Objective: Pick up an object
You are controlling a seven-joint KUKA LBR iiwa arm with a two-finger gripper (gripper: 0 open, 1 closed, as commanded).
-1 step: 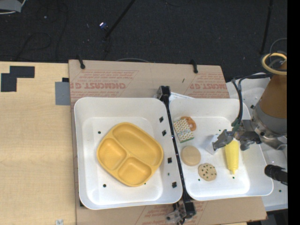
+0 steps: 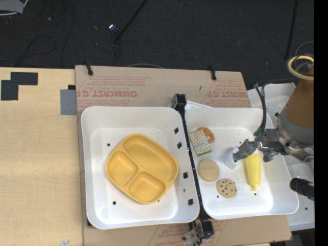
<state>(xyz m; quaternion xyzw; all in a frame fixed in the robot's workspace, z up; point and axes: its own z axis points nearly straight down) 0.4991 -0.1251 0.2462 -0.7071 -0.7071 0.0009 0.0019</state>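
I see the yellow corn cob point(image 2: 253, 171) lying in the right bin point(image 2: 277, 205), just beside the hand point(image 2: 249, 151), whose grip I cannot make out. A tan disc point(image 2: 208, 170) and a chip cookie point(image 2: 226, 187) lie left; the yellow divided plate point(image 2: 142, 168) sits in the left bin point(image 2: 95, 137).

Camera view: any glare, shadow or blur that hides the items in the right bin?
Camera view: even lighting, no strong glare on the right bin; soft shadows only; the cookie and yellow bottle read sharp enough; the pincer is small and dark, with its details hard to make out.
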